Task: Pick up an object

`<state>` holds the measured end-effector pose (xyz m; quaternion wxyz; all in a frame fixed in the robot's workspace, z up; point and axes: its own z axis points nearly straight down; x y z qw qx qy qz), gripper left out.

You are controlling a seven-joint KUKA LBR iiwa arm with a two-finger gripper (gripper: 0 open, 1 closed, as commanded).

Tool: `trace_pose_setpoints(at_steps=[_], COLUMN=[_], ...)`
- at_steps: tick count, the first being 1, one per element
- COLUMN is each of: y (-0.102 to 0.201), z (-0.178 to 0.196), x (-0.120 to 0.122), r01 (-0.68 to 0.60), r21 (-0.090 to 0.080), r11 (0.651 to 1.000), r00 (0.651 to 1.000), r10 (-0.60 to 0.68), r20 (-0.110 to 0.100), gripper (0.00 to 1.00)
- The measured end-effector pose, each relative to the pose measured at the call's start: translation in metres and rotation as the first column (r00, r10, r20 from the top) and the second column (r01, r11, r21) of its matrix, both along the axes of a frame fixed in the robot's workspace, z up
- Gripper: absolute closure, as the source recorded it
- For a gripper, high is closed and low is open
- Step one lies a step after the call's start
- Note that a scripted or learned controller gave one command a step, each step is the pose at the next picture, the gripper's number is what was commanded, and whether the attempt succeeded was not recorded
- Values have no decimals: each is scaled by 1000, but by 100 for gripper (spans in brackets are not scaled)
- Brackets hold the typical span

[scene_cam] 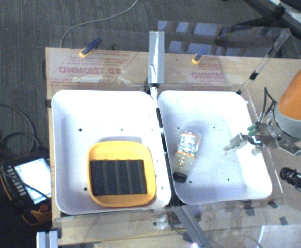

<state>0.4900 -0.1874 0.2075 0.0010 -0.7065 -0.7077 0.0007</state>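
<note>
Nearest, along the bottom edge: the counter (227,226) front, scuffed and taped.

Just beyond, at about 7 o'clock from picture centre: the left bin (67,118), white and shallow, holding a yellow tray (122,149) with a dark ribbed insert (117,176). Tray lying flat against the bin's near wall, square to it.

At about 4 o'clock from centre: the right bin (217,107), touching the left bin along their shared rim. Inside, a clear plastic bottle (186,149) lying on its side, close to the left wall, black cap (179,177) pointing to 6 o'clock, pale label around the body. Bottle free on the bin floor, nothing gripping it.

At 3 o'clock: the arm (295,102) entering from the right edge, orange band uppermost, grey wrist below it, reaching toward 9 o'clock over the right bin's right rim. At its end, the claw (236,142), slim and pale, tilted down toward 8 o'clock, hanging over the bin's right half. Well apart from the bottle, at 3 o'clock from it. Nothing seen between the tips; open or closed — cannot tell at this size.

Farther back, at 12 o'clock: a grey upright post (156,56) where the bins meet, and printed cardboard (98,68) behind, with two yellow-and-blue clamps (90,47) along the counter's back edge.
</note>
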Motion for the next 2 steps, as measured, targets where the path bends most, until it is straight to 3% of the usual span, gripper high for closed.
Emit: trace_pose_setpoints(at_steps=[1, 2], y=[67, 116], z=[-113, -24], x=[59, 101], r01=[98, 170], r21=[-4, -3], r11=[995, 985], r00=[995, 985], r10=[-98, -170], r20=[8, 2], gripper=[0, 0])
